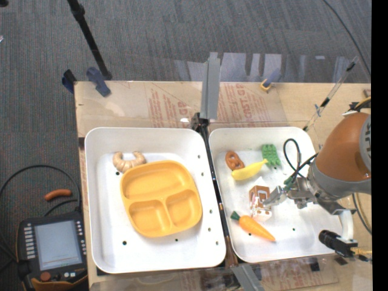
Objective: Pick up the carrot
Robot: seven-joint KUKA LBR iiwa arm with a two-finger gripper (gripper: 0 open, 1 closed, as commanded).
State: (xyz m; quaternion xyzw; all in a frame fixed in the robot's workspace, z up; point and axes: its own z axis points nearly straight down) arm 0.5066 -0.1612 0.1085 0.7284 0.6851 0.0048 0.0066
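Observation:
The carrot (256, 227), orange with a green top at its left end, lies in the right bin (291, 247) near the front, pointing to the right. My gripper (274, 197) hangs low over the middle of that bin, just above and to the right of the carrot. It is next to a small white and orange block (259, 200). Nothing shows the carrot in its grip; the carrot rests on the bin floor.
In the right bin there are also a pretzel (234, 160), a yellow banana (248, 171) and a green toy (271, 154) at the back. The left bin (103, 235) holds a yellow divided plate (160, 197) and a beige ring-shaped pastry (128, 159).

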